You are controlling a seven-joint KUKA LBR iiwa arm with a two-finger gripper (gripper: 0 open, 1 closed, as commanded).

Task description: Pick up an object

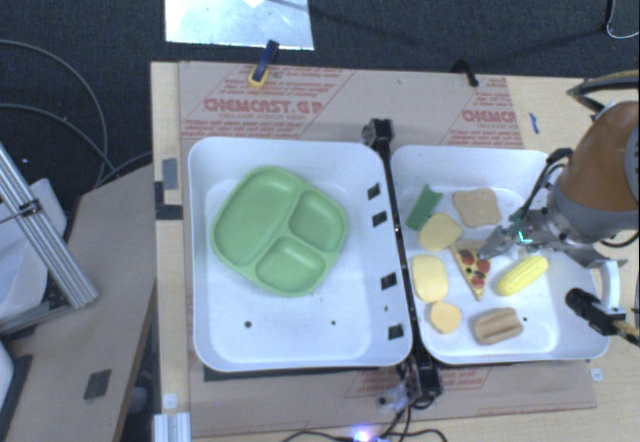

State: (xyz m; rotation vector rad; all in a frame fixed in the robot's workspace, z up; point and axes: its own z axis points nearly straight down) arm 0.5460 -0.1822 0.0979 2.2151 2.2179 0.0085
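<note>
**A:** Overhead camera, one entry. Where is the gripper?

**B:** Low inside the right bin. The arm comes in from the right edge, its orange band sitting above the grey wrist. The fingertips are dark and small against the bin floor; I cannot tell how far apart they stand, and I see nothing between them.

**A:** Nearest items?

**B:** The pizza slice lies just below the tips, close enough that contact cannot be ruled in or out. The corn cob lies just to the right of the tips and slightly lower, tilted, partly under the wrist. The toast slice is just above and left of the tips.

**A:** Further out?

**B:** Left of the gripper: a pale yellow piece, with a green block touching its upper left. Lower left: a yellow oval, then a small yellow round below it. Below the gripper, near the bin's front wall, a brown bread roll.

**A:** Other bin?

**B:** Well to the left of the gripper, across the black divider, the left bin holds a green compartment plate, lying flat and turned at an angle.

**A:** Status of the pick?

**B:** Every object rests on a bin floor; none lifted.
</note>
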